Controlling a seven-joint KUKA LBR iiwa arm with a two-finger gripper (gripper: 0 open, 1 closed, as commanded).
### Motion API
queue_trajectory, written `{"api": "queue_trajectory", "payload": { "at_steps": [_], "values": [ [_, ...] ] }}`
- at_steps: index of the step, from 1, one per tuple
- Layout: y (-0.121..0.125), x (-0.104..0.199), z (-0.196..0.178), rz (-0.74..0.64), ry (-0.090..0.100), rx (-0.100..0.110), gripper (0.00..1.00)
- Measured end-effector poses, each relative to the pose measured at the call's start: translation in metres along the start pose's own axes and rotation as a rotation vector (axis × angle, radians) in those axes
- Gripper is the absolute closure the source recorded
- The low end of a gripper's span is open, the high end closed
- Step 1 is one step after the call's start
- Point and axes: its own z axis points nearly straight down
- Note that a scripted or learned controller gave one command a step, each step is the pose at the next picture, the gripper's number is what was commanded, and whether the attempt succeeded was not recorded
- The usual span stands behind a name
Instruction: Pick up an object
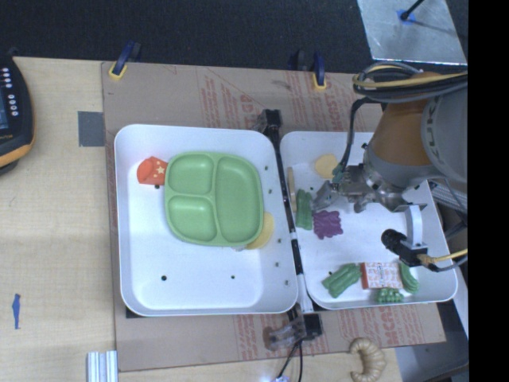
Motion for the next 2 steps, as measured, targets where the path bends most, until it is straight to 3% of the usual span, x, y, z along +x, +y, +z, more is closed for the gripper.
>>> {"api": "queue_trajectory", "payload": {
  "at_steps": [1, 2],
  "values": [
    [-0.036, 0.006, 0.023, 0.005, -0.004, -0.005, 0.00],
    [-0.033, 0.005, 0.011, 0.004, -0.005, -0.009, 1.00]
  ]
}}
